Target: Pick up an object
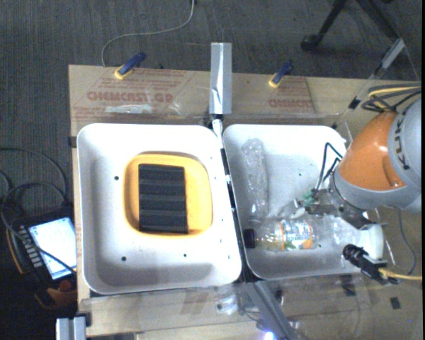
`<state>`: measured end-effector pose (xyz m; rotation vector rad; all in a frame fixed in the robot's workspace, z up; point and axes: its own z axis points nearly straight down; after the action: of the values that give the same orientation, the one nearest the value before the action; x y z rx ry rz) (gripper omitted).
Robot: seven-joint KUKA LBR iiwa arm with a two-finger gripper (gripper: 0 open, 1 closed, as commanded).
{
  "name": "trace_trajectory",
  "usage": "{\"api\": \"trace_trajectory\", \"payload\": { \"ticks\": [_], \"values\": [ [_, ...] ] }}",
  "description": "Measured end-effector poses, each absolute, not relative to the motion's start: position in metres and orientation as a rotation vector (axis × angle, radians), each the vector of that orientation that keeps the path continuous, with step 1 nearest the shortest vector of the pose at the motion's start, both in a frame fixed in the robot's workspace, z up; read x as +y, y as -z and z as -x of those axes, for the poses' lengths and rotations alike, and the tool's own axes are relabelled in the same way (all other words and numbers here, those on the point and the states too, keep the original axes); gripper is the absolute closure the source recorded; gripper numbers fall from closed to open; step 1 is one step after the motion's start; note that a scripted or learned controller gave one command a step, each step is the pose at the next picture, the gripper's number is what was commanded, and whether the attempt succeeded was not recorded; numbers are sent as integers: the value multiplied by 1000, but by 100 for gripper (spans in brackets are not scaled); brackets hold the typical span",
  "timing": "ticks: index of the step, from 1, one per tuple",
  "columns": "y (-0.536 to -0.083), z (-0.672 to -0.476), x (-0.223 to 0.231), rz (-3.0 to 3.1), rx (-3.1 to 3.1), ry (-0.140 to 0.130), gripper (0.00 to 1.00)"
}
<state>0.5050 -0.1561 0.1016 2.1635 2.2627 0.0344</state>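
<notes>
Plastic bottle (283,235) lies on its side in the right bin (283,137), near the front wall, with its dark cap pointing to the left bin (92,190) and its long axis running left to right. You see the gripper (319,202) just above and to the right of it, low over the bin floor, near the bottle's right end. Whether the claw is spread or pressed together, you cannot tell from this view. A second clear bottle (255,172) lies farther back. I judge the first one is the nearer target.
</notes>
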Motion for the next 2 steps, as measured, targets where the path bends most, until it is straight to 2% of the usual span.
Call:
{"api": "trace_trajectory", "payload": {
  "ticks": [1,2],
  "values": [
    [-93,-496,-155,-2193,2235,-36,0],
    [-93,-494,-154,-2162,2259,-31,0]
  ]
}}
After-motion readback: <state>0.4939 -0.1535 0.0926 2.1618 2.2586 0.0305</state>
